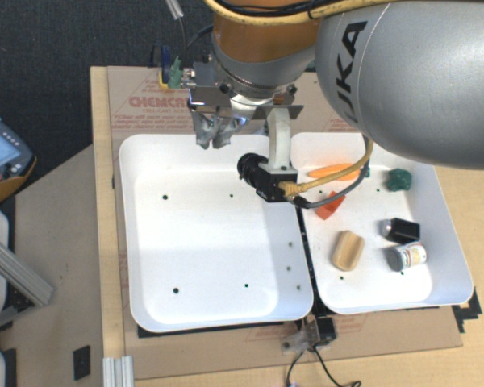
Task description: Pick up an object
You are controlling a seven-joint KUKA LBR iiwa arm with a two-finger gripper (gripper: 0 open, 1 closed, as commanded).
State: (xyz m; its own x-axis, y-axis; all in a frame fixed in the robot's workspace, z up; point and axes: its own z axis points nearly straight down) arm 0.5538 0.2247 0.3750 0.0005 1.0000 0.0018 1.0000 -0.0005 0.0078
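Sitting in the right bin (436, 293): six objects, one per kind.

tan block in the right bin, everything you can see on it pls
The tan block is a short, stubby piece with rounded ends, pale tan and matte, looking like wood or cork. It lies flat on the floor of the right bin, toward the bin's left-front part, its long axis tilted slightly from upright in the view. Nothing touches it: the black item and the small jar lie apart to its right, the orange piece above it.
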